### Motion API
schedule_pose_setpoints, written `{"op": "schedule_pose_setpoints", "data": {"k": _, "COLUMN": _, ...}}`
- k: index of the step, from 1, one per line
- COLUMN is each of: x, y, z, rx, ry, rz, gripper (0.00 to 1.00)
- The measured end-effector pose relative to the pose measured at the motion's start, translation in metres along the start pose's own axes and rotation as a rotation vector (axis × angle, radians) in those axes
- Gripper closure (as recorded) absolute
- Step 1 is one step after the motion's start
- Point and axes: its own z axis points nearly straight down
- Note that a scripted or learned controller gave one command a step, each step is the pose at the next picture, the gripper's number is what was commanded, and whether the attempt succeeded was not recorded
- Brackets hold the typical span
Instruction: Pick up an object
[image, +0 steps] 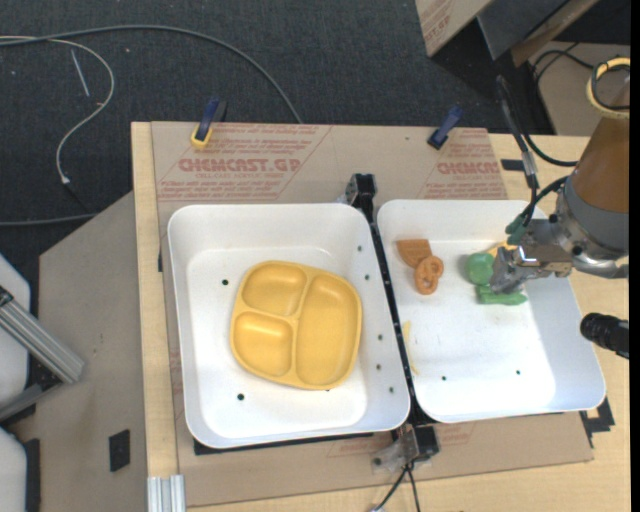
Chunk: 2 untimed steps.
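You have three things to choose from. In the left bin (190, 300) a yellow plate (297, 324) with three compartments lies flat, near the middle. In the right bin (500, 380), by its left wall, an orange toy (421, 264) lies flat; it looks like a pretzel on a wedge, though that's hard to make out. To its right lies a green toy (487, 275), partly hidden.
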Motion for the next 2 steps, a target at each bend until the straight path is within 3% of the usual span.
{"op": "schedule_pose_setpoints", "data": {"k": 2, "x": 0.076, "y": 0.059, "z": 0.020, "rx": 0.000, "ry": 0.001, "rz": -0.005, "gripper": 1.00}}
